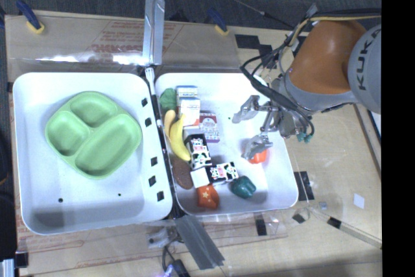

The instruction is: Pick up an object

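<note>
The gripper [253, 130] hangs over the right bin [282, 188], toward its 3 o'clock side, on the grey arm [324, 68] that enters from the right. Its two fingers stand apart: one finger [246, 108] at about 12 o'clock of the gap, the other [257, 146] at 6 o'clock. A small orange piece [260, 156] lies at the tip of the lower finger, touching it or just under it; it is not between the fingers, and whether it rests on the bin floor I cannot tell.

At the gripper's 9 o'clock the bin holds a cluster: a banana [174, 136] along the left wall, a white carton [188, 100] above it, a green lump [168, 98] at the carton's 9 o'clock, and a cow box [200, 151] and a second cow box [223, 172] nearer the bin's centre. At 6 o'clock of the gripper sit a teal piece [243, 187] and an orange star block [207, 196].

The left bin [32, 204] carries a green tray [94, 133]
</note>
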